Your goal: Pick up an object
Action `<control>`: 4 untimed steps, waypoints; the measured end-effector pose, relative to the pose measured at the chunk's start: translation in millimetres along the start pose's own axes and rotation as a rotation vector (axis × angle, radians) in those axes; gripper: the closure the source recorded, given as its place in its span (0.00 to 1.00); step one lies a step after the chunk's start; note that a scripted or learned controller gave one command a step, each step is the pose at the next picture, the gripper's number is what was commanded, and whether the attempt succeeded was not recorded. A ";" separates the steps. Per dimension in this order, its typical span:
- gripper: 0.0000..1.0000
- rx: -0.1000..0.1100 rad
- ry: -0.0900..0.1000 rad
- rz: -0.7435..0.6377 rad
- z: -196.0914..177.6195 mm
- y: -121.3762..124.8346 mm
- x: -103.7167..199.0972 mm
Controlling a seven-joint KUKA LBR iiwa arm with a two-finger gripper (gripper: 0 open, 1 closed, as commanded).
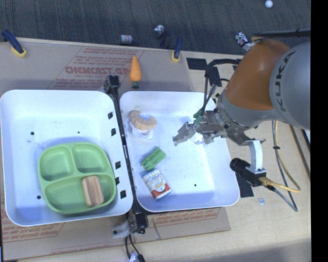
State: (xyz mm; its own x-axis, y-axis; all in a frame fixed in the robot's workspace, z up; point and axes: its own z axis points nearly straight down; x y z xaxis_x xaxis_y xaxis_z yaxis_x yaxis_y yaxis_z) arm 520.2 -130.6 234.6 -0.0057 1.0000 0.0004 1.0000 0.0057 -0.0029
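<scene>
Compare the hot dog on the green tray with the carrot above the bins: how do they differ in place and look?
The hot dog lies on the green tray in the left bin, in the tray's near compartment; the carrot lies outside both bins, on the cardboard behind them. The hot dog is tan with a brown middle; the carrot is orange. Both lie apart from the gripper, which is above the right bin.

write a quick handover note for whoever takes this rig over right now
Gripper: over the right white bin, upper middle, nothing visible between its fingers.
Right bin holds a tan round pastry-like item at upper left, a green leafy toy piece in the middle, and a small red and white carton below it.
Left white bin holds a green divided plastic tray with a tan hot-dog toy in its lower compartment.
An orange carrot toy lies on the cardboard beyond the bins.
Done: nothing lifted.
Left: grasp and lift one object.
</scene>
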 end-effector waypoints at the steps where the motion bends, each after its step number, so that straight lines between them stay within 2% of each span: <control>1: 0.00 0.002 0.000 -0.001 99.8 -0.6 32.3; 2: 0.00 0.001 -0.001 -0.002 127.5 50.0 30.3; 3: 0.00 -0.004 0.000 0.000 41.2 126.5 65.8; 4: 0.00 -0.006 -0.001 -0.001 -80.1 115.5 97.2</control>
State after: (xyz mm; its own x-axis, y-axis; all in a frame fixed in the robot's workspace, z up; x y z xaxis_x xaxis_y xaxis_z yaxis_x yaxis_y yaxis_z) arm 635.4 -32.8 314.4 -0.0069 1.0000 -0.0003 1.0000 0.0069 0.0028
